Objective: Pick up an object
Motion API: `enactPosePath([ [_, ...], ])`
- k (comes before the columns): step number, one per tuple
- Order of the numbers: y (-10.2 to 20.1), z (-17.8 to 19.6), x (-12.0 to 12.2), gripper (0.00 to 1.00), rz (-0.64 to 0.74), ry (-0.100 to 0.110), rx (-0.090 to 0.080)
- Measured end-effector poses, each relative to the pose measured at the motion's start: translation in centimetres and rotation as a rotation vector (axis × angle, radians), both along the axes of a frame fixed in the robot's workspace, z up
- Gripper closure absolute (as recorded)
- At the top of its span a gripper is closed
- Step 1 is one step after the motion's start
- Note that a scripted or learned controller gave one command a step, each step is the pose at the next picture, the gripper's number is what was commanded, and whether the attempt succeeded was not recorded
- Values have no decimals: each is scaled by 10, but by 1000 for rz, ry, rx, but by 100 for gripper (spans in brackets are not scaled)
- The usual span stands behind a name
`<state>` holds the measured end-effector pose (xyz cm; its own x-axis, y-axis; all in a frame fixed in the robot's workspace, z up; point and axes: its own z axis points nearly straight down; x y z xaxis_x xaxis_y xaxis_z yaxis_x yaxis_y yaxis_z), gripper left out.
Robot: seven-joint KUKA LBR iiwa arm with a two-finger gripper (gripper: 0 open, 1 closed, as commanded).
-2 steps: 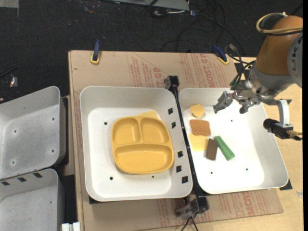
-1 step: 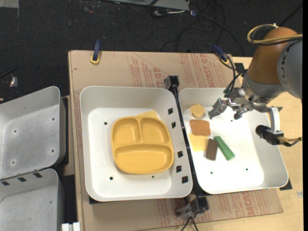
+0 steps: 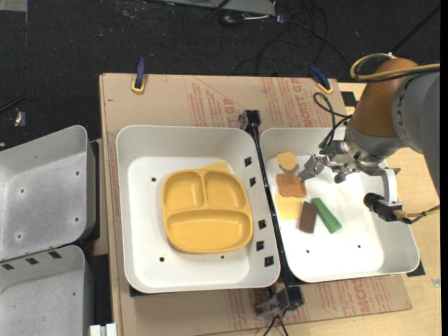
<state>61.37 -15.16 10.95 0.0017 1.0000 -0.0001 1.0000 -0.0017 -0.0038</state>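
Looking down from the fixed camera, I see my arm reaching in from the right, its orange band above the wrist, over the far part of the right bin. My gripper sits low over that bin's far left area, and nothing is between its fingers; I cannot tell from this angle whether they are spread or closed.

The objects I could pick lie in the right bin, clustered along its left side. A small round tan piece is farthest back, just left of my gripper. Just nearer than it lies an orange-brown block, touching or nearly touching a flat yellow square that lies nearer still. To the right of the yellow square lies a dark brown bar, and just beside that, a green stick lying at a slant. The near right part of this bin is bare white.

The left bin holds a yellow divided tray, lying flat in the middle with three compartments. Both bins rest side by side on the tabletop, a brown board with red lettering, with a yellow-and-blue clamp at its far left edge.
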Motion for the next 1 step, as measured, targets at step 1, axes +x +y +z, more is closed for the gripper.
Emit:
enactPosePath([
  [1,0,-18,0,0,1,-3,0],
])
